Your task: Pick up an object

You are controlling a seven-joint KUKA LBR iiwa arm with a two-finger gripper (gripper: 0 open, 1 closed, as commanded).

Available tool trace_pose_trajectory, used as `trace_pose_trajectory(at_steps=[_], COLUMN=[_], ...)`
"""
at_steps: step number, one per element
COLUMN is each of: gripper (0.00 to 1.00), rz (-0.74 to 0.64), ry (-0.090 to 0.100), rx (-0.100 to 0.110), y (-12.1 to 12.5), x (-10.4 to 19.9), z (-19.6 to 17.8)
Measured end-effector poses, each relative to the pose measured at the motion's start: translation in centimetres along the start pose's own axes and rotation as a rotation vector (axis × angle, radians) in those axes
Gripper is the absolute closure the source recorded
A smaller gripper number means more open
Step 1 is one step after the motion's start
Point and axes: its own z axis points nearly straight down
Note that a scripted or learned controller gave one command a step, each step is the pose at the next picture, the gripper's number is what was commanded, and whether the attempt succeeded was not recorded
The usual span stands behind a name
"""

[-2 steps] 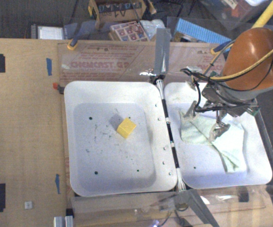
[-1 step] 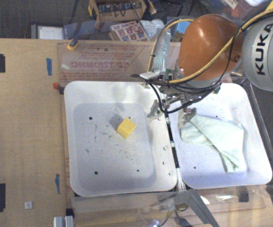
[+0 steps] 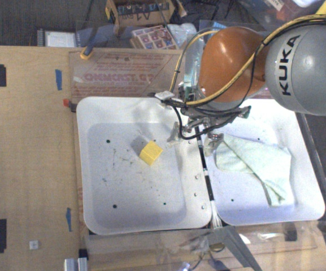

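Arm poised over the divide between two white bins, a yellow block lying loose in the left one

The gripper (image 3: 195, 133) hangs over the strip where the left bin (image 3: 95, 208) meets the right bin (image 3: 309, 208), largely hidden under the orange band and cabling, so whether its fingers are apart or together cannot be told. The yellow block (image 3: 151, 152) sits tilted on the left bin's floor, near the gripper but apart from it. A pale crumpled cloth (image 3: 259, 162) lies in the right bin, its upper left edge partly covered by the gripper
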Motion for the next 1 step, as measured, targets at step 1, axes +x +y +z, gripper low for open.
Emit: trace_pose_trajectory(at_steps=[1], gripper=[0.0], rz=[0.05], ry=[0.008], rx=[0.005], y=[0.03], x=[-0.3], z=[0.17])
